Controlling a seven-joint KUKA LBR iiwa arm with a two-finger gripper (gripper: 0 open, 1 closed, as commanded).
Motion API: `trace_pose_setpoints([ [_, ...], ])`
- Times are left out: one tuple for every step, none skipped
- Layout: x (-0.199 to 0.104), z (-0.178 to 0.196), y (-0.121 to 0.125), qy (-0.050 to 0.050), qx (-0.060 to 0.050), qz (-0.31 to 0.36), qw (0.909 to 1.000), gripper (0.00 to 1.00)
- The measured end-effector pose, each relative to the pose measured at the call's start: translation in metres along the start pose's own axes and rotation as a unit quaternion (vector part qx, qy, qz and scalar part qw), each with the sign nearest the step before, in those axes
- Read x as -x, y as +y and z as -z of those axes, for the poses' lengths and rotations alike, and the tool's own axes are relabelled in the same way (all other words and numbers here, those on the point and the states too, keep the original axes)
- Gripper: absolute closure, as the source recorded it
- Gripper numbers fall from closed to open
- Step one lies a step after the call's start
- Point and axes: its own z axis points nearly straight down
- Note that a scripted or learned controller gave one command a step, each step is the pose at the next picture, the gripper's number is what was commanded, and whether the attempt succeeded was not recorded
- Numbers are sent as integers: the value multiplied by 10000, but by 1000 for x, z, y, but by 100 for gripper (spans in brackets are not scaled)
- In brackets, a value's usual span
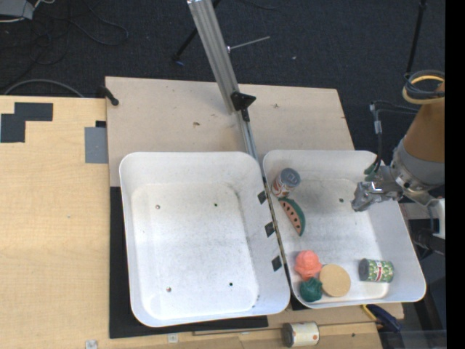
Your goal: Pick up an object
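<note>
Objects for the pick are all in the right bin (pixel 341 231), six pcs. A small can with grey lid (pixel 286 181) lies at the bin's left wall, in the far part. Just below it in the picture is a watermelon-slice toy (pixel 295 217), red w/ green rim, close to the can; if they touch, I cannot tell. At the near side three things are packed together: an orange-pink ball (pixel 307 262), a dark green lump (pixel 312 290) beside it, and a tan round disc (pixel 336 281) touching the green lump. A green can (pixel 375 270) lies on its side to the right of the disc, near the bin's right wall, apart from the disc.

The gripper (pixel 362 195) is over the far-right part of the same bin, near its right wall, well apart from all six objects. Whether it is released or clenched I cannot tell; it is too small and blurred.

The left bin (pixel 189 238) stands just beside the right one. Both are on the wooden surface (pixel 182 115). A slanted aluminium bar (pixel 216 53) goes from the far side down to btw. the bins.
</note>
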Motion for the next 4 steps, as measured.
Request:
trace_pose_setpoints([
  [-9, 56, -1, -3, 7, 5, 10000, 100],
  [-8, 109, 0, -5, 7, 2, 10000, 100],
  [-61, 93, -5, 14, -36, 14, 10000, 100],
  [-114, 94, -7, 13, -33, 16, 10000, 100],
])
